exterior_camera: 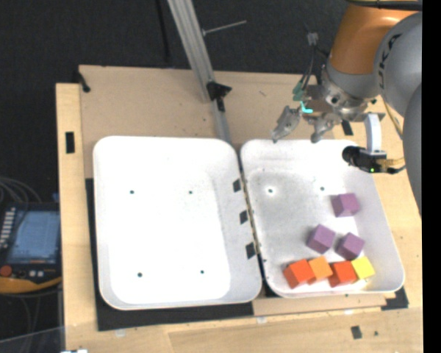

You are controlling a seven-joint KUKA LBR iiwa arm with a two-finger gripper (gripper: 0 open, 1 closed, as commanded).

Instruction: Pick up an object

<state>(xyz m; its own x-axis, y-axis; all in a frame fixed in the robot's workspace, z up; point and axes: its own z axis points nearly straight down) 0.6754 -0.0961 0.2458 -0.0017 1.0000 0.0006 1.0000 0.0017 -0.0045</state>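
The claw point(303, 129) hangs spread and empty above the right bin's point(294, 160) far rim, no block point(345, 204) taken yet.

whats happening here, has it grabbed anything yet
Not yet. The arm reaches in from the right with its claw open above the far edge of the right bin, nothing between its fingers. The blocks sit clustered in that bin's near right part: three purple, three orange and one yellow. The left bin sits alongside.
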